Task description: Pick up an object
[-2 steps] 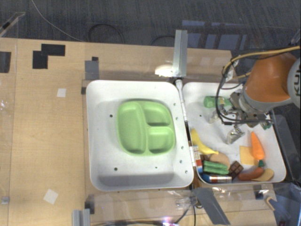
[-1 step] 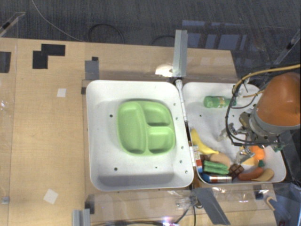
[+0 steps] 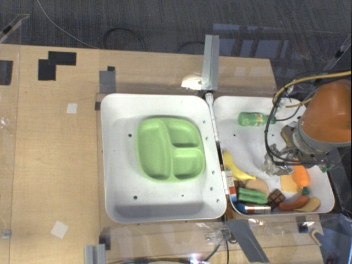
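The right bin (image 3: pixel 247 142) holds a pile of toy food along its near edge: a yellow banana (image 3: pixel 236 170), a green cucumber (image 3: pixel 252 195), a brown chocolate block (image 3: pixel 275 198), a reddish sausage (image 3: pixel 294 203), an orange carrot (image 3: pixel 301 177) and a yellow cheese slice (image 3: pixel 288 183). A green bottle (image 3: pixel 253 118) lies alone at the bin's far side. My gripper (image 3: pixel 276 165) hangs low over the bin's right half, just left of the carrot and above the cheese slice, under the arm's orange band (image 3: pixel 330 114). Cables and the wrist hide its tip.
The left bin (image 3: pixel 118 147) holds a light green divided tray (image 3: pixel 169 148). A raised wall between the two bins (image 3: pixel 215 147) runs front to back. A metal post (image 3: pixel 210 59) stands behind the bins.
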{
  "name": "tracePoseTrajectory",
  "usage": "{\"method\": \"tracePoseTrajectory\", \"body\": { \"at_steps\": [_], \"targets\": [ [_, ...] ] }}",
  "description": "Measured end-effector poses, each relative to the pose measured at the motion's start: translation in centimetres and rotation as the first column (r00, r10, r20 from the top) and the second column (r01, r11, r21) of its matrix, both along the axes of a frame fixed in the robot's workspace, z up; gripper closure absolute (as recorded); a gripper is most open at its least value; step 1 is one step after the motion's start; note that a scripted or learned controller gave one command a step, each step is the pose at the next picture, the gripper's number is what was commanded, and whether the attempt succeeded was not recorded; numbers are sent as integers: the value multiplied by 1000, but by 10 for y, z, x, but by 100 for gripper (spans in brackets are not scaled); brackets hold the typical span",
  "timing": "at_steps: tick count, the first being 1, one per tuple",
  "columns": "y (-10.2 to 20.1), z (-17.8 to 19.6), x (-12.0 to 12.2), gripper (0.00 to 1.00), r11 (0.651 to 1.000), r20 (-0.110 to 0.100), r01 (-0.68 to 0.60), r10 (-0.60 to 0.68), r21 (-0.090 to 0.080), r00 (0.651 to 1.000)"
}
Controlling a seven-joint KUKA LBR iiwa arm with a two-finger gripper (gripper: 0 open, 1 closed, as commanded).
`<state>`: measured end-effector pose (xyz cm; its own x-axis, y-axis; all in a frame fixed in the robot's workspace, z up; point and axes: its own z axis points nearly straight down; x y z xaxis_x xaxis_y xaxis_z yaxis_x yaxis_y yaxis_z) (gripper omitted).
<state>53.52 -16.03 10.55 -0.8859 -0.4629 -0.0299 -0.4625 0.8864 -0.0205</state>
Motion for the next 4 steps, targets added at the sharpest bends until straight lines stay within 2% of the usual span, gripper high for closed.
{"method": "tracePoseTrajectory", "body": {
  "at_steps": [1, 2, 3, 4],
  "targets": [
    [-46, 19, 45, 100, 939, -25, -344, 344, -1, 939],
    [-44, 39, 56, 100, 732, -28, -681, 681, -2, 732],
    [32, 130, 83, 100, 584, -25, -812, 812, -7, 584],
    [-39, 38, 74, 100, 427, -33, -904, 904, 4, 427]
  ]
}}
